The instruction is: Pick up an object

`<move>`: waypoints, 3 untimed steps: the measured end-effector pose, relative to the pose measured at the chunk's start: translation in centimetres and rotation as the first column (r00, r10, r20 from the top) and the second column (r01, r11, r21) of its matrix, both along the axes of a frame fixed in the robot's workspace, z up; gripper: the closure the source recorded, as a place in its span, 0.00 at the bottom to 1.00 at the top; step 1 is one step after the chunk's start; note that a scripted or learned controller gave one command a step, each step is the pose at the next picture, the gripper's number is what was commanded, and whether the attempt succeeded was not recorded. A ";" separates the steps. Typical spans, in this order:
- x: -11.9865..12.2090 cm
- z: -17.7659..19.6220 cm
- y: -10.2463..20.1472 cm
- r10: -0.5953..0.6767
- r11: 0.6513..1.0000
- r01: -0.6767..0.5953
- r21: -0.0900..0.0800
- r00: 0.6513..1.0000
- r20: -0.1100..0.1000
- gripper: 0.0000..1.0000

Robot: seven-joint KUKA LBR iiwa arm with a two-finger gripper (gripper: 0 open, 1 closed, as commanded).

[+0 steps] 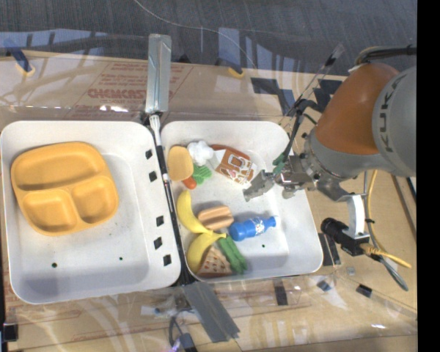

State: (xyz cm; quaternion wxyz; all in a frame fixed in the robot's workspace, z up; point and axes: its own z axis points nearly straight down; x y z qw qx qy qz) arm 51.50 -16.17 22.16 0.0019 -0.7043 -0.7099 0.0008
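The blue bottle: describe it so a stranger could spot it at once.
Look in the right-hand bin, the one crowded with toy food. Near its lower middle lies the blue bottle on its side, just right of the hot dog. It is the one blue item there.

Right bin (301,251) crowded with toy food, banana (185,213), hot dog (215,215), blue bottle (252,227) on its side, pizza slice (214,262), carrot (196,177)

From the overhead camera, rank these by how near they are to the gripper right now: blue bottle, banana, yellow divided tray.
Measured from the gripper, over the right bin:
1. Blue bottle, just below it toward the bin's front.
2. Banana, across the bin by the centre divider.
3. Yellow divided tray, far off in the left bin.
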 end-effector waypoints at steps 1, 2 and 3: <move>3.2 8.8 -4.9 0.174 0.985 -0.174 -0.005 0.985 0.007 0.00; -2.4 -4.7 -4.7 0.009 1.000 -0.009 0.002 1.000 -0.007 0.00; -3.4 -12.6 0.2 0.116 0.993 -0.116 -0.004 0.993 0.011 0.00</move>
